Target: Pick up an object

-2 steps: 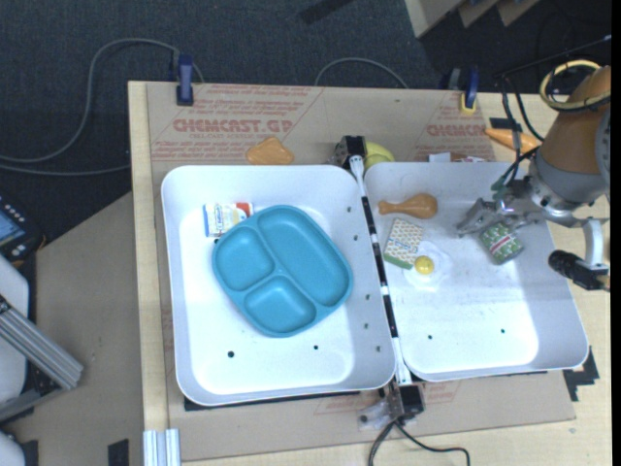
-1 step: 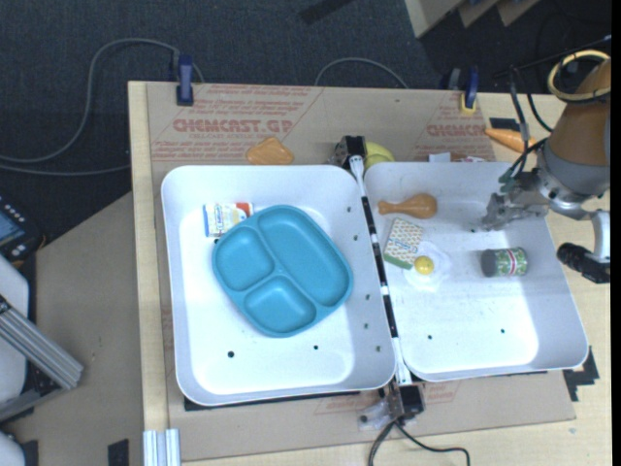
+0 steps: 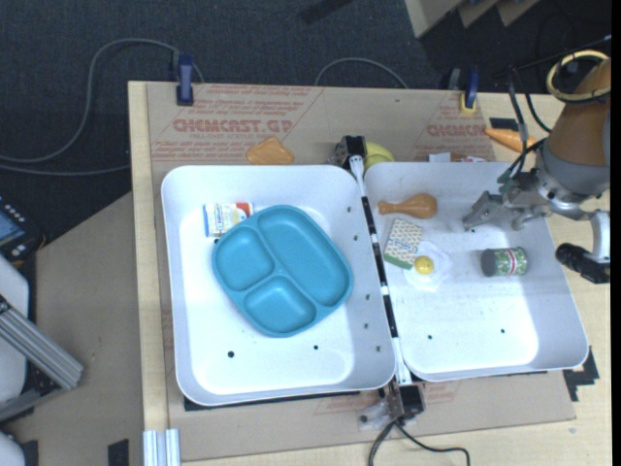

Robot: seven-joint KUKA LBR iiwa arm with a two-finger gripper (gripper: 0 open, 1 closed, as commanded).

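- Two white bins: left bin [image 3: 194, 338] has your blue divided plate [image 3: 280, 269], with a small carton [image 3: 225, 216] at its upper-left edge.
- Right bin [image 3: 485, 343]: green can [image 3: 504, 261] on its side, chicken drumstick [image 3: 408, 205], patterned packet [image 3: 402, 242], yellow ball [image 3: 424, 265].
- Gripper [image 3: 501, 209] above the can, fingers spread, nothing between them.

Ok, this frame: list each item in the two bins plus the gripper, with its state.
blue divided plate: flat in left bin, right side up.
small carton: lying flat, partly tucked under the plate.
green can: on its side in right bin.
drumstick toy: lying flat, right bin.
patterned packet: lying flat.
yellow ball: resting by the packet.
gripper: jaws open, holding nothing, above right bin.
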